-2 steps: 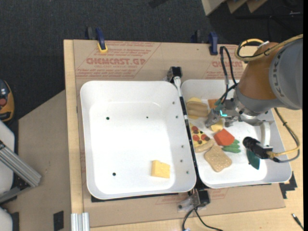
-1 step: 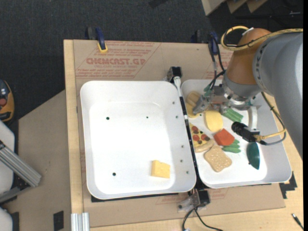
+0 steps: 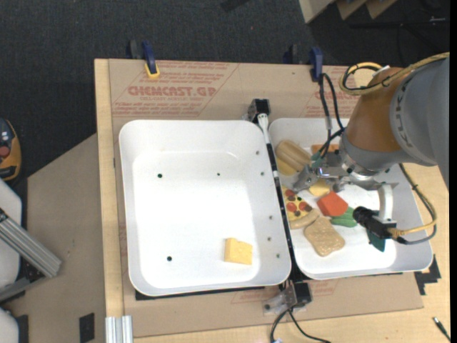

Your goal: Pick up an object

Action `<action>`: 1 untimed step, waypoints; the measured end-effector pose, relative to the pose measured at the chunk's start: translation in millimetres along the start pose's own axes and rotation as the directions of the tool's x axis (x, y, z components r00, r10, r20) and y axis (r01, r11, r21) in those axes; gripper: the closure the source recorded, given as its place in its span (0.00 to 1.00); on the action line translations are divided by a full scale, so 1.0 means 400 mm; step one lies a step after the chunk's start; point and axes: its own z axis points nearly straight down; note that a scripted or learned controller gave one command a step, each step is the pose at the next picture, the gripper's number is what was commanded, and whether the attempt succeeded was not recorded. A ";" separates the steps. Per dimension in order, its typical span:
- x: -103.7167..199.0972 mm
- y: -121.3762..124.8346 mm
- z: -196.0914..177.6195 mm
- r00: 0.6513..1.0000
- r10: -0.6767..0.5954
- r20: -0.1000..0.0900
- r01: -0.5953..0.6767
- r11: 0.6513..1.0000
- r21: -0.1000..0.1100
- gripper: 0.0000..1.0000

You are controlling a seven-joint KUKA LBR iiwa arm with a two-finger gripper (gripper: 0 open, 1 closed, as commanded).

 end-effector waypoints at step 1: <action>-0.001 0.209 -0.001 1.000 -0.009 0.000 0.009 1.000 0.017 0.00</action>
